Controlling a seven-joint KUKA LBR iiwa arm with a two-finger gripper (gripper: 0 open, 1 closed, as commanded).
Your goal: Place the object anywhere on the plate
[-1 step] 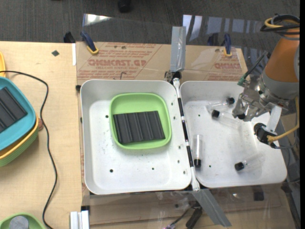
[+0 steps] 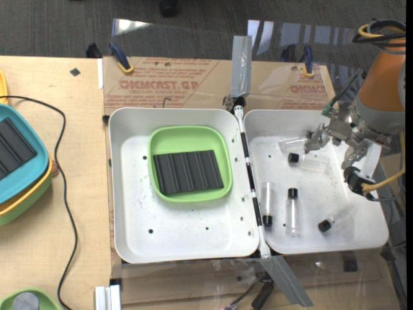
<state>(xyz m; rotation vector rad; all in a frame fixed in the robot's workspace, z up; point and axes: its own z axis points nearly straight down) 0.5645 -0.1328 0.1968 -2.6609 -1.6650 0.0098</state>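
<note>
Two cardboard sheets (image 2: 169,82) behind bins (image 2: 122,192) read partly "CHEMCAST".

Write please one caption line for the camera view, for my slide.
Arm's tool hovers over the right bin with clear vials; the green plate waits in the left bin.

I have one fixed camera, mounted above the counter (image 2: 51,237) and tilted down at a slant, far enough back to take in both white bins: the left bin (image 2: 129,231) and the right bin (image 2: 361,234). The floor shows along the top, and the arm (image 2: 384,89) enters from my right.
</note>
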